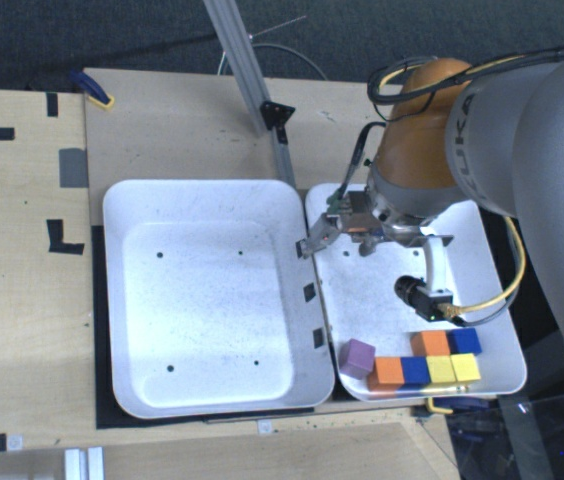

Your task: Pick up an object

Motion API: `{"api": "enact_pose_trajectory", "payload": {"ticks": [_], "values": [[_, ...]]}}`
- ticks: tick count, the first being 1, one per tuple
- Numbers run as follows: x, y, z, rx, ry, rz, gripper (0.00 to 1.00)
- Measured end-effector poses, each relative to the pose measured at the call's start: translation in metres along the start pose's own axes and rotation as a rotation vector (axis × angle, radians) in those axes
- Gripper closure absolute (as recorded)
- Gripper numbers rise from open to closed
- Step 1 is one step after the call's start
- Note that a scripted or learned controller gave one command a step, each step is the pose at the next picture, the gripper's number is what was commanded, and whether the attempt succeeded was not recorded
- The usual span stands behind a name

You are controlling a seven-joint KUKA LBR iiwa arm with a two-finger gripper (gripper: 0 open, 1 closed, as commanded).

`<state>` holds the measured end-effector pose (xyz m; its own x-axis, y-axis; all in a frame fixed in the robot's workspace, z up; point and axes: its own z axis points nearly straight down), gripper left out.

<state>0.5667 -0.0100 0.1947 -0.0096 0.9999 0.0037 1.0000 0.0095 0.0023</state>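
Starting at the far left, well to the left of the right bin point(497, 268), the wooden bench point(22, 268) carries several black tape marks point(57, 236) and a grey patch point(73, 166). A small blue-and-yellow object point(93, 88) lies on the bench's upper edge, up and far left of the right bin. The left bin point(202, 308) sits just beside the right bin, their rims touching or nearly so along the middle seam. A slanted metal pole point(245, 58) runs down from the top toward the upper left corner of the right bin, with a black clamp point(277, 115) on it.

Above the upper half of the right bin hangs the gripper point(367, 236), under the arm's orange band point(417, 153). Whether the claw is wide, narrow or holding anything I cannot tell from this slant; nothing is seen caught in it.

The blocks lie along the near edge of the right bin, apart from the gripper. Leftmost is a purple cube point(359, 356), near the bin's lower left corner. Right of it stands a front row touching side by side: an orange cube point(389, 370), a blue cube point(415, 370), then two yellow cubes point(441, 369) point(465, 367). Just behind that row sit a second orange cube point(429, 344) and a second blue cube point(464, 341). A yellow cable point(497, 288) loops over the bin's right side, beneath the grey arm point(532, 138).
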Motion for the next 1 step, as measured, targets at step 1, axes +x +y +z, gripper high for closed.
{"api": "enact_pose_trajectory", "payload": {"ticks": [1], "values": [[0.0297,-0.0083,0.0033,0.006,-0.002,0.004,0.0]]}}
